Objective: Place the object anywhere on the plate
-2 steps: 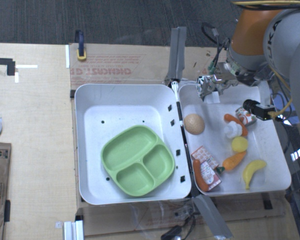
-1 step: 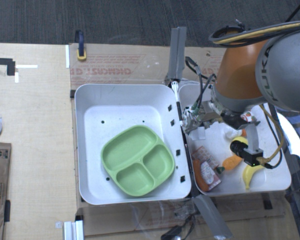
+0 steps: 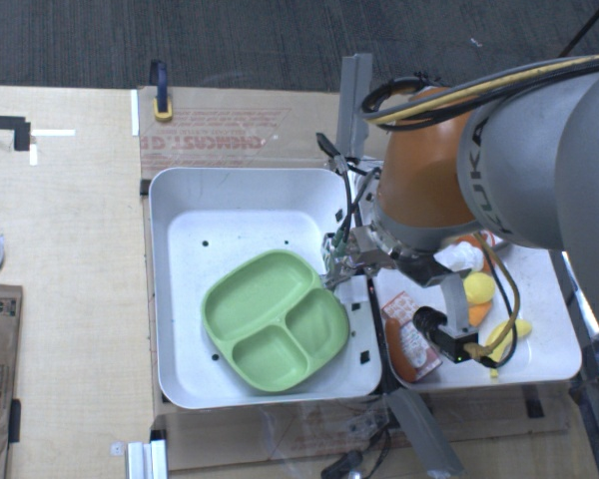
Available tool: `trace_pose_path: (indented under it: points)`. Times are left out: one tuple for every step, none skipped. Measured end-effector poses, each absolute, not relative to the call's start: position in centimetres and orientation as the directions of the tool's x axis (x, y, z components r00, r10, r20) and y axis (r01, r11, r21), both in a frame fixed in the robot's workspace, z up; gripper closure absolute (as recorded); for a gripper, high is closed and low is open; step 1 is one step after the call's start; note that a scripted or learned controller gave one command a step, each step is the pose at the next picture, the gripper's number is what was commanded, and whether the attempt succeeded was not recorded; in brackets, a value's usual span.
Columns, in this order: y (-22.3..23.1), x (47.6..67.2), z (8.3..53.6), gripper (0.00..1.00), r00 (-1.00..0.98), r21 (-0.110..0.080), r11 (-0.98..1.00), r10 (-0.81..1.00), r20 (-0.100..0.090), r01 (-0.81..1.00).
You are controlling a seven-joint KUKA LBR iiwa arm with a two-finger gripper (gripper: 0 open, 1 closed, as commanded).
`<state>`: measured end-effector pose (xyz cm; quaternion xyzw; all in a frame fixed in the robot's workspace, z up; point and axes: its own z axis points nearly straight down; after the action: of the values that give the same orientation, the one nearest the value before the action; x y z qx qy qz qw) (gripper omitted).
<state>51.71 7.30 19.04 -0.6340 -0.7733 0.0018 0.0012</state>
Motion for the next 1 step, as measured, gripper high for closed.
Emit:
trace_pose_path:
  points:
    - [6.99, 48.91, 19.06, 1.0, -0.356, -0.004, 0.356, 0.934, 0.0, 0.934]
